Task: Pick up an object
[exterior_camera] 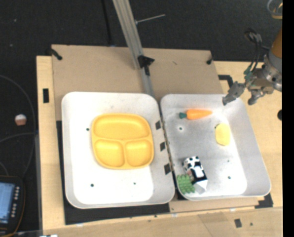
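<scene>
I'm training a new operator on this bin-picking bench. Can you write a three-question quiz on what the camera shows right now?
1. True or false: the carrot lies in the same bin as the yellow divided tray.
2. Which item lies nearest the hand? A) carrot B) cow toy C) green toy
3. Fill in: the lemon-yellow object lies in the ___ bin as seen in the camera view.

Key: 1 false; 2 A; 3 right.
</scene>
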Controlling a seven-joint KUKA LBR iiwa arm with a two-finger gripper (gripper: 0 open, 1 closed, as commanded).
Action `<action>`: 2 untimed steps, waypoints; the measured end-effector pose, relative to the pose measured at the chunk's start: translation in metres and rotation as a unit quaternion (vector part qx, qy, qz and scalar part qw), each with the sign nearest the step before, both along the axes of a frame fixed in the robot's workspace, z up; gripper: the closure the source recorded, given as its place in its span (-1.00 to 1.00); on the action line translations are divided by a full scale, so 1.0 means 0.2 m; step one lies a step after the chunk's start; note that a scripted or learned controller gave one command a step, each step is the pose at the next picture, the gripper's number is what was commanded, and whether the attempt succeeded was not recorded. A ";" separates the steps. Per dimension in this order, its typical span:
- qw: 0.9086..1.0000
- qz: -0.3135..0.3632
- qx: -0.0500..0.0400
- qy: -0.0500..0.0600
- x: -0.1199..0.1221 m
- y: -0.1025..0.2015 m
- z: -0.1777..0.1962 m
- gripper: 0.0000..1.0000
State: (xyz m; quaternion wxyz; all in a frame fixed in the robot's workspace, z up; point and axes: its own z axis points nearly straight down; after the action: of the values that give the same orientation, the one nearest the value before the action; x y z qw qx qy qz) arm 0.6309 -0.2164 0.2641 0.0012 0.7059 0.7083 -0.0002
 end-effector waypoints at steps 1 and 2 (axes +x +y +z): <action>1.000 0.000 -0.001 0.000 0.00 0.00 0.00 -1.00; 1.000 0.001 0.000 0.003 0.01 0.02 -0.30 -1.00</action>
State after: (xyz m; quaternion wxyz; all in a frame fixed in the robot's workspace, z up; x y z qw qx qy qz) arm 0.6320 -0.2115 0.2037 -0.0007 0.7049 0.7093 -0.0020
